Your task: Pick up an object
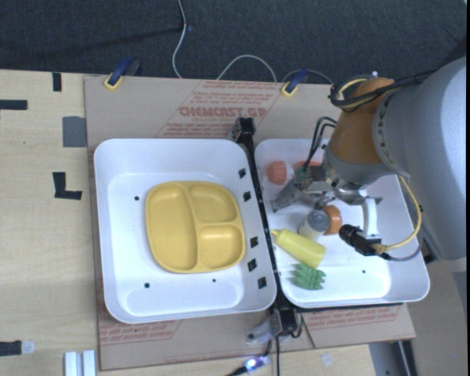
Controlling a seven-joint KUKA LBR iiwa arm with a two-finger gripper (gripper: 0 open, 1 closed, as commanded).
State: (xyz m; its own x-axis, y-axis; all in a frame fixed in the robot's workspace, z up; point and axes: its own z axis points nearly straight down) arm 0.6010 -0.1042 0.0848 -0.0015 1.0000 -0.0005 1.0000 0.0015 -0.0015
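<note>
My gripper (292,196) is low in the right bin (392,284), near its left wall, reaching in from the right under the orange band of the arm (359,135). A small salmon-pink round object (276,171) lies just up and left of it. Below it lies a yellow squeeze bottle (299,245) on its side, with a green leafy toy (307,277) under that. A grey round piece (316,222) and an orange object (332,214) sit close to the gripper's lower right. I see nothing held in the gripper.
The left bin (117,171) holds a yellow divided plate (194,225). A black divider (254,202) runs between the bins. The arm's black cable connector (359,240) hangs over the right bin. Cardboard lies under both bins.
</note>
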